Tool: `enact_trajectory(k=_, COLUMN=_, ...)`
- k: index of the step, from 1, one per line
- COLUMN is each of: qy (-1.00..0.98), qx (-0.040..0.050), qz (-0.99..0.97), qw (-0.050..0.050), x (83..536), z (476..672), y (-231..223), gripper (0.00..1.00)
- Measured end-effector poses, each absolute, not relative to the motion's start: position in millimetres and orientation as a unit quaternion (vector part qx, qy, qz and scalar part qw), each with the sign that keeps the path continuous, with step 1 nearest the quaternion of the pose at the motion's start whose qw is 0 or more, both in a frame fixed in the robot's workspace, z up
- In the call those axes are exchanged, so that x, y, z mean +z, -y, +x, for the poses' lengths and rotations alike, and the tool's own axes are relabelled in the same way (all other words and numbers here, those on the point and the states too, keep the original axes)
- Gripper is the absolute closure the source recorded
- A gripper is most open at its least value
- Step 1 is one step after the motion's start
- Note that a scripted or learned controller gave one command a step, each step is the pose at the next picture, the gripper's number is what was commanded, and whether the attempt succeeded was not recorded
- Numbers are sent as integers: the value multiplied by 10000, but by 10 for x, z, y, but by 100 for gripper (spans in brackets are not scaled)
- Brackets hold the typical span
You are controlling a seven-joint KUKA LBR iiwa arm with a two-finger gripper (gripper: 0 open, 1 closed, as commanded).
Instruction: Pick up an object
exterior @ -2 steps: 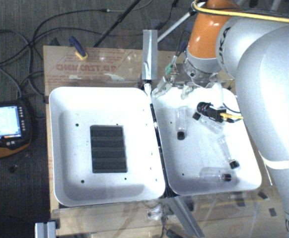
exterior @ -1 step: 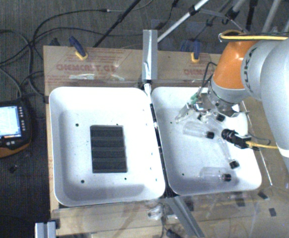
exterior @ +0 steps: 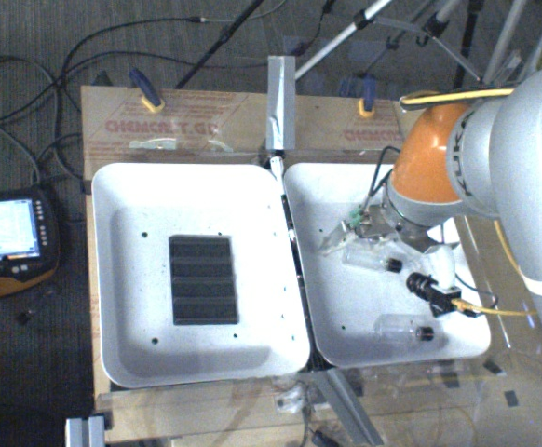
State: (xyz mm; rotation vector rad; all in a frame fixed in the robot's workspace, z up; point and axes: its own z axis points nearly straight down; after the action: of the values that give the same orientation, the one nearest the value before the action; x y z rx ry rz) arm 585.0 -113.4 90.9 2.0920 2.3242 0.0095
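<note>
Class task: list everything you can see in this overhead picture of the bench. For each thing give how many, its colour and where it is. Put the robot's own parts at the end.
bins: 2, white, side by side on the bench.
ribbed block: 1, black, flat in the middle of the left bin.
clear items: several, transparent with dark ends, in the right bin; exact number hard to tell.
board: 1, brown, under the bins, red lettering.
clamps: 2, blue, on the board's far edge.
handheld screen unit: 1, black and orange, on the floor left of the bench.
cables: several, black, on the floor at far left.
arm: 1, grey with orange band, over the right bin.
tool: 1, low in the right bin among the clear items.
</note>
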Motion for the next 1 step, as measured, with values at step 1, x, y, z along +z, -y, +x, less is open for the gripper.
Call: enact_trajectory(k=1, qy=-7432, qx=58, qz=6690, qw=86, x=1032, z=5870, y=1124, gripper=100)
